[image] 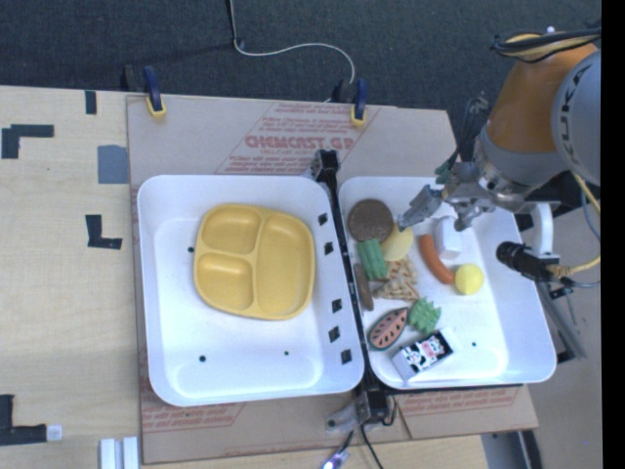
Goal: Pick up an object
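Carrot (pixel 437 260), a small orange toy, lies in the right bin (pixel 522 360) at about three o'clock from the food pile, just below the gripper (pixel 441 210). Its fingers look spread, pinching nothing. Likely light, stiff, slightly slippery plastic; best grasped across its narrow middle.

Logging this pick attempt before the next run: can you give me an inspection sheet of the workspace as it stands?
Surface: wooden bench with a cardboard sheet clamped on top, bearing the left bin and right bin.
Job's things: in the right bin, a brown disc, green stick, carrot, lemon, fries, green leaf, oval red piece, black-and-white carton.
Clutter: yellow divided plate in the left bin.
Grippers: gripper open above the right bin, holding nothing.
Cables: white cable behind the bench.
Surroundings: dark carpet.
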Robot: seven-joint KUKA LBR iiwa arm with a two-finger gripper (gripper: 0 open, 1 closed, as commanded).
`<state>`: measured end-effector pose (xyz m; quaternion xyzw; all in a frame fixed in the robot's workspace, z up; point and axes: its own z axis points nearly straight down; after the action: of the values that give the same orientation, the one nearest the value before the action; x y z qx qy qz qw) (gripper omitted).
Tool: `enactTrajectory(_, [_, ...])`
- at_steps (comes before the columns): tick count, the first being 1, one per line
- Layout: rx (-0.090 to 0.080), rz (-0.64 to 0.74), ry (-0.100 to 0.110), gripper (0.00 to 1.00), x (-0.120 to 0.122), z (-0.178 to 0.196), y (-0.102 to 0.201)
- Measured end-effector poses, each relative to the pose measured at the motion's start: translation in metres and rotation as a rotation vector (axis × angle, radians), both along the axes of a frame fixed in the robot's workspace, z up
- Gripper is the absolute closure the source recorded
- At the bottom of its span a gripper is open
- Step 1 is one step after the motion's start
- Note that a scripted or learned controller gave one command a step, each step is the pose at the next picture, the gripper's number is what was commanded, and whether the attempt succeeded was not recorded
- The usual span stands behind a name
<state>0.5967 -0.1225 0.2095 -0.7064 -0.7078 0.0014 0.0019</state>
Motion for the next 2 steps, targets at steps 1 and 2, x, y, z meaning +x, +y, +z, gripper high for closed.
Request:
enactTrajectory(1, [-0.007, 0.002, -0.023, 0.0, 0.0089, -0.0994, -0.041])
enactTrajectory(2, [-0.006, 0.002, -0.016, 1.0, 0.0075, -0.094, -0.0416])
